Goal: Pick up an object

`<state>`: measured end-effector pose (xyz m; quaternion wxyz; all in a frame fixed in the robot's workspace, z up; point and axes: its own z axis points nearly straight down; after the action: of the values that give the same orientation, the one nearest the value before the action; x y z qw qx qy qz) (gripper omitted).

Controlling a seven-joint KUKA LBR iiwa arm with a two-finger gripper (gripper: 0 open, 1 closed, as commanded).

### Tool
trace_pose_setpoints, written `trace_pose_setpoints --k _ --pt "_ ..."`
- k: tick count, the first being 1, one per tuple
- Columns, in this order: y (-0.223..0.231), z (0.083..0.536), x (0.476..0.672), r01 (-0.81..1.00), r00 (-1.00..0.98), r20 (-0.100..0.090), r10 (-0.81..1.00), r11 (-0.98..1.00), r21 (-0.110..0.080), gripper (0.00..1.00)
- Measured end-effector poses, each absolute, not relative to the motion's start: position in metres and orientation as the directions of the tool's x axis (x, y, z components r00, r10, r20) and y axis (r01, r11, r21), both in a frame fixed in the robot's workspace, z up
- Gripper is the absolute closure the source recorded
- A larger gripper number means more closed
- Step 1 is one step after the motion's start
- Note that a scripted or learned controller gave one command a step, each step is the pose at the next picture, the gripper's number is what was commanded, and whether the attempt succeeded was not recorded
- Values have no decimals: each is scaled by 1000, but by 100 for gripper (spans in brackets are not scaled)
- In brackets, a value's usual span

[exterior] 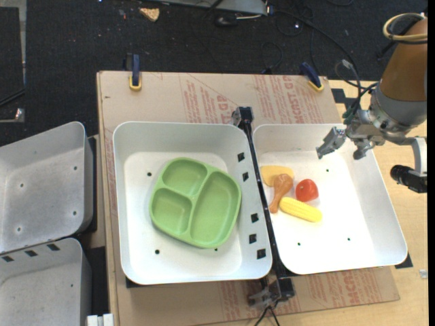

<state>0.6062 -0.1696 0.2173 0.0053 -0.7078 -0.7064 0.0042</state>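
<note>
hand (pixel 345 143) is seen spread, nothing held, above the right bin (pixel 380 240). toy tomato (pixel 306 189), corn (pixel 300 210) and wooden spoon (pixel 280 190) are touching; a descent risks a glancing, crowded grasp.

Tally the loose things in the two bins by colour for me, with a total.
Green: 1, the divided plate in the left bin.
Yellow: 1, the corn cob in the right bin.
Red: 1, the tomato, right bin.
Yellow-orange: 1, the spoon-shaped toy, right bin.
Total: 4.
</note>
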Motion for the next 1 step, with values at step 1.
trace_pose_setpoints --k 1 --pt "-169 226 609 1000 -1 0 1000 1 0 0"
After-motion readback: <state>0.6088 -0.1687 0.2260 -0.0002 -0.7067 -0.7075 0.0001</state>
